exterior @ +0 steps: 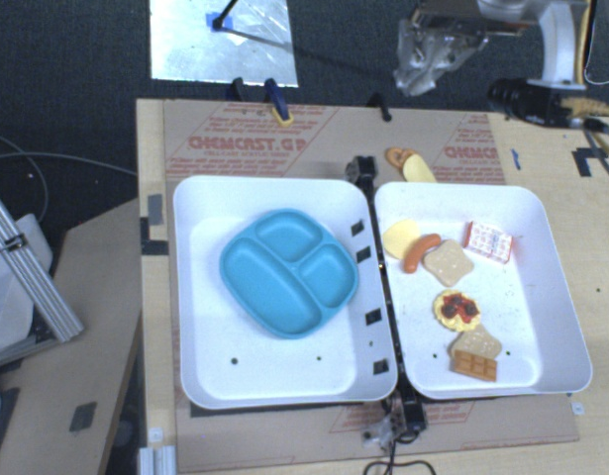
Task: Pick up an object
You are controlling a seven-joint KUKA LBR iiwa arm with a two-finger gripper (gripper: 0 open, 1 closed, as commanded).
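Observation:
The right bin (552, 265) holds several toy foods: a yellow wedge (400, 236), a sausage (421, 252), a bread slice (449, 262), a red-and-white packet (488, 241), a small tart with red topping (457, 309), a cracker (479, 342) and a brown waffle (473, 366). My gripper (423, 59) hangs high at the top of the view, beyond the far edge of the bins and well away from all of them. Nothing is seen in it.
A blue divided plate (287, 270) lies in the left bin (200, 295). A yellow piece and a small pretzel shape (411, 164) rest on the cardboard just behind the right bin. A shiny sheet (220, 28) lies at the back left.

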